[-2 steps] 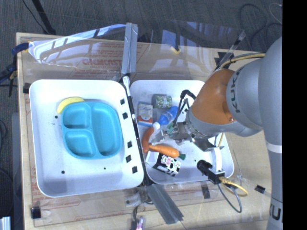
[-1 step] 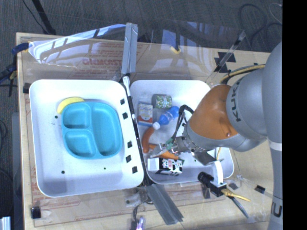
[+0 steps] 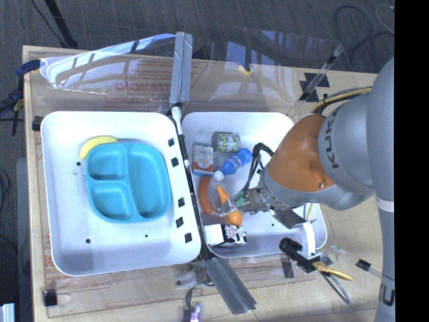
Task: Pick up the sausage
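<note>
The sausage is an orange-brown, elongated piece lying along the left wall of the right bin. My gripper hangs low in that bin, just right of the sausage, at the end of the orange-banded wrist. A clear plastic item lies between the gripper and the sausage. Nothing shows between the fingers.
In the right bin are a green can, a small carton, a blue-capped bottle, a small orange piece and a black-and-white box. The left bin holds a blue divided tray with a yellow item behind it.
</note>
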`<control>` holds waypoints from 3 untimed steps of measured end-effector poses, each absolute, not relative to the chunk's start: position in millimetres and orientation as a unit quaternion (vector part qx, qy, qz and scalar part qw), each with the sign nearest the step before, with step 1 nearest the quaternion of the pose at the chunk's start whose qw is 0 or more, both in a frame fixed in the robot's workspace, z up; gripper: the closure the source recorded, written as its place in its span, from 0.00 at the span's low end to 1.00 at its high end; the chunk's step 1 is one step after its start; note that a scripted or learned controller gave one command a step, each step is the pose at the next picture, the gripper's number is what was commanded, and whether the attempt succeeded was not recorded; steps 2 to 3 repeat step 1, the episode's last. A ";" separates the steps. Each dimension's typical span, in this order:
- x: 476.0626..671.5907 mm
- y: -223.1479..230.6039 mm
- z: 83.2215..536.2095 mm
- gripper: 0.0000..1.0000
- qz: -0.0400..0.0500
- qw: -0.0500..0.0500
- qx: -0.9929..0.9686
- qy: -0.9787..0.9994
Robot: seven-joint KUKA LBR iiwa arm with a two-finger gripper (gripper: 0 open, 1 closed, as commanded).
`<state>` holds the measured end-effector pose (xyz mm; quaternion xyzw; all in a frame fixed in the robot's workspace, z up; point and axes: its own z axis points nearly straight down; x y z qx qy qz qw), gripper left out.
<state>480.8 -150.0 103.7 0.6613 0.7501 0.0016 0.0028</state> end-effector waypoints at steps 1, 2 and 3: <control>488.5 -103.9 197.1 1.00 0.000 0.000 0.712 0.702; 488.5 -103.9 197.1 1.00 0.000 0.000 0.712 0.702; 488.5 -103.9 197.1 1.00 0.000 0.000 0.712 0.702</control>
